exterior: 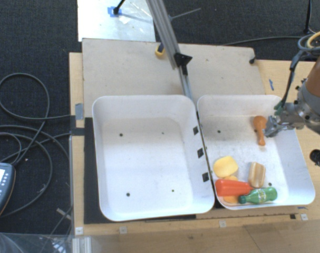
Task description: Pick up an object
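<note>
Arm is hanging over the right bin's far right side.

I am seeing the left bin (104, 157) sitting on the counter (128, 67) beside the right bin (299, 165). In the right bin's near part, a yellow piece (225, 167), an orange-red piece (232, 187), a bread-like piece (257, 174) and a green bottle (260, 195) are lying close together. Farther back, an orange drumstick-shaped toy (260, 128) is lying just beside the jaws' gripper (272, 125); I cannot tell how the jaws are standing.
</note>
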Robot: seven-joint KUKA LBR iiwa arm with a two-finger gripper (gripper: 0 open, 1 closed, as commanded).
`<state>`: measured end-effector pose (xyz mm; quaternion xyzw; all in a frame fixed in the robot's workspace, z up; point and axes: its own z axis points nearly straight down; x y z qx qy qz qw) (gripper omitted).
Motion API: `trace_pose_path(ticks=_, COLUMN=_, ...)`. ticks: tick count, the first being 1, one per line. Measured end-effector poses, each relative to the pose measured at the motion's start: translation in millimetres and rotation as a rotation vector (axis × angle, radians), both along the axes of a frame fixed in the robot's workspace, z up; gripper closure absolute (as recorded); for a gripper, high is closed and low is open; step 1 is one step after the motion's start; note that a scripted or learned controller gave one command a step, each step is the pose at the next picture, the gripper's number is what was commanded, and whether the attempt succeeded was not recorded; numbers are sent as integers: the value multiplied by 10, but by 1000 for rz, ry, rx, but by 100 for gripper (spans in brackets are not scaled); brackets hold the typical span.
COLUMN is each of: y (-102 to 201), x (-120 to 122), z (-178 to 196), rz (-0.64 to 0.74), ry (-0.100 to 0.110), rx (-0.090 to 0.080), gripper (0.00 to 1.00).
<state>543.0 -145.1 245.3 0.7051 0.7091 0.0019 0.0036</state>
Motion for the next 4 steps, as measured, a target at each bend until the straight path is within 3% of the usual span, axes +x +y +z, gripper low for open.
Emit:
trace_pose_path(ticks=1, y=-2, x=10, z=121, rz=0, ry=4, rx=1, gripper=100)
trace_pose_path(ticks=4, y=1541, x=326, z=-15, rz=5, ry=6, rx=4, gripper=100)
